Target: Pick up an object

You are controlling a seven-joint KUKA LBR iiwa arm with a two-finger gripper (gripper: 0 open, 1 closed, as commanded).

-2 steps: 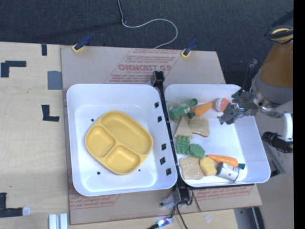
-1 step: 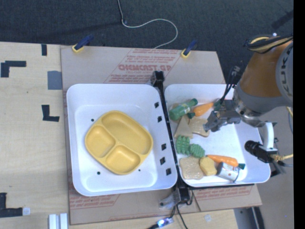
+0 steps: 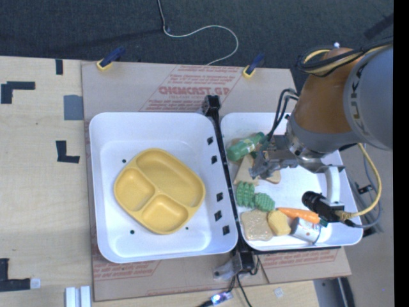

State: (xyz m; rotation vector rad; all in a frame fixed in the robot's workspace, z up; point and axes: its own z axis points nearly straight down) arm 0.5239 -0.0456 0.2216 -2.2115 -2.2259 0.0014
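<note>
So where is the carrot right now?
The carrot lies in the right bin, near its front edge, right of the yellow block and just below the gripper.

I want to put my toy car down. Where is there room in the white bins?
Left bin: bare floor rings the yellow tray, widest at its lower left. Right bin: crowded along its left side with play food; some bare floor beside the tool.

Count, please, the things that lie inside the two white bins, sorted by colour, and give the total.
Yellow: 2, the plate and a yellow piece
Green: 3, a bottle and two leafy pieces
Orange: 1, a carrot
Tan: 1, a bread slice
Total: 7
</note>
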